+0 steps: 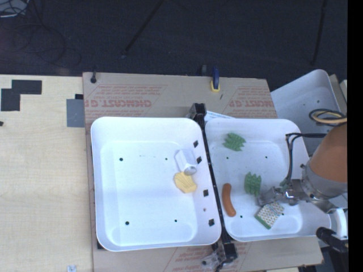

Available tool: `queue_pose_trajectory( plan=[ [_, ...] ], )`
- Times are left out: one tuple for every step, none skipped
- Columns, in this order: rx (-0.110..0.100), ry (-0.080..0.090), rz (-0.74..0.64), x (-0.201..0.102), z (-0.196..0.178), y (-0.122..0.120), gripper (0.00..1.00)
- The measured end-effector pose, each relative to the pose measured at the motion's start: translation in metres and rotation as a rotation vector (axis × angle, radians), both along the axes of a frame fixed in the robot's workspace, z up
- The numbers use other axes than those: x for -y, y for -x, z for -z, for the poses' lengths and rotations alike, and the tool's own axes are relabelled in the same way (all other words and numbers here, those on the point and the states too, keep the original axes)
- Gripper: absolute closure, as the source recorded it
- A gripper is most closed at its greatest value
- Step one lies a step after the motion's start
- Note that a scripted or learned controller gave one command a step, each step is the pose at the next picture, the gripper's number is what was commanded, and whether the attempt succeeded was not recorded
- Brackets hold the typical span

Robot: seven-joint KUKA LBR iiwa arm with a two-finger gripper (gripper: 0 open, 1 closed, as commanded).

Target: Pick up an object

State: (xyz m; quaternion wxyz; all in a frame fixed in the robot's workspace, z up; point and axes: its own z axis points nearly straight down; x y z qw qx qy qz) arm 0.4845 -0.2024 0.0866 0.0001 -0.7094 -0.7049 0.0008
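Speckled sponge (269,214) lies just below the gripper (271,196).

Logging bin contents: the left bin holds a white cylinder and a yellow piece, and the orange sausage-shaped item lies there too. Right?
Not quite. The camera view shows the orange sausage-shaped item in the right bin; the left bin holds the white cylinder and yellow piece.

The grey arm (332,163) comes in from the right edge of the view, its orange band showing above the wrist. The wrist bends down and to the left, low and close to the surface. The gripper (271,198) points leftward at its end.
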Motion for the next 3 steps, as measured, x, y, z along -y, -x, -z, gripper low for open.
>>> queue_pose_trajectory(
  plan=[
    [0.001,-0.002,0.003,-0.001,-0.012,0.000,1.00],
    [0.015,0.005,-0.007,0.013,-0.148,-0.040,1.00],
    [0.003,-0.003,-0.015,-0.073,-0.194,-0.042,1.00]
  ],
)
